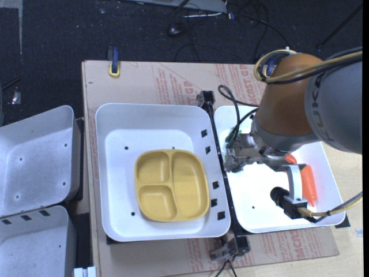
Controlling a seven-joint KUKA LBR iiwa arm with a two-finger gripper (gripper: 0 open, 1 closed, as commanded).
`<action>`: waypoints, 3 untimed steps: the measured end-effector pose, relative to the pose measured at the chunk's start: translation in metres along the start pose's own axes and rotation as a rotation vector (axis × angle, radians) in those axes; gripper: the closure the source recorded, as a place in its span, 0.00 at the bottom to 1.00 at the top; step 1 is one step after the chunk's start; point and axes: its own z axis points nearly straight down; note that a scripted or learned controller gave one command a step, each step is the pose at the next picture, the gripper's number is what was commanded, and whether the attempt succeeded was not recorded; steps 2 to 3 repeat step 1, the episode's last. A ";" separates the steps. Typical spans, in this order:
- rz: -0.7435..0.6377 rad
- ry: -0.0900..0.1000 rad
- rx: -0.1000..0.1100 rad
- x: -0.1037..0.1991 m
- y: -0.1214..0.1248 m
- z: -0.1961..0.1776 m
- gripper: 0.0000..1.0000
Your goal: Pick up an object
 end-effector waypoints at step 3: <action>0.000 0.000 -0.002 0.049 0.008 -0.010 1.00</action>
